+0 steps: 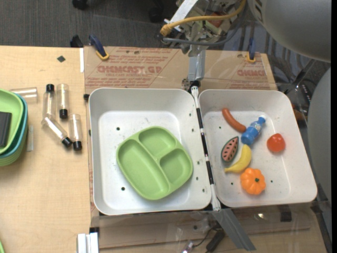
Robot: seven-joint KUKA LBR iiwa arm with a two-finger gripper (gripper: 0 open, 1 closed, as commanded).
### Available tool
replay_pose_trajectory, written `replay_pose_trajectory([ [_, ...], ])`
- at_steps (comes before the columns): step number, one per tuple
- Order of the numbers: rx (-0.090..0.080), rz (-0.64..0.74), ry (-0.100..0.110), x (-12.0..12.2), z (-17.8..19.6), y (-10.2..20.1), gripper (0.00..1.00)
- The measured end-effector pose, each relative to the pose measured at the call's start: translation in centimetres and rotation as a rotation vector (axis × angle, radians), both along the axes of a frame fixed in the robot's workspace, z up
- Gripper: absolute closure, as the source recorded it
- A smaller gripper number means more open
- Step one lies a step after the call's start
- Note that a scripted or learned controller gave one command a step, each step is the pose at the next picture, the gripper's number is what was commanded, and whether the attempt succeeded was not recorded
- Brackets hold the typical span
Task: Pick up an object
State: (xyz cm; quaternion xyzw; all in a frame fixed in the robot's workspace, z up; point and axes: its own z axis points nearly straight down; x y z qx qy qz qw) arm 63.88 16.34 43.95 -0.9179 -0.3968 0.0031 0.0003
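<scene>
Choosing a target comes first: the right bin [300, 141] holds a sausage [233, 119], a blue bottle [253, 130], a tomato [276, 143], a watermelon slice [229, 148], a banana [239, 160] and a pumpkin [253, 182]. The tomato sits apart from the rest, so it seems the cleanest pick. Whether the gripper holds anything, I cannot tell; the arm [300, 15] looms at top right
</scene>
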Motion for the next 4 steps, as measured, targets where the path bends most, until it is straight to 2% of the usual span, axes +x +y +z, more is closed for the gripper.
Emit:
replay_pose_trajectory([
  [1, -0.001, -0.328, -0.004, -2.9, -5.7, 6.4, 1.00],
  [2, -0.003, -0.623, -0.006, -7.2, -21.2, 6.3, 1.00],
  [3, -0.003, -0.494, -0.006, -8.0, -5.6, 6.4, 1.00],
  [4, -0.003, 0.182, -0.001, -6.9, 0.0, 6.5, 1.00],
])
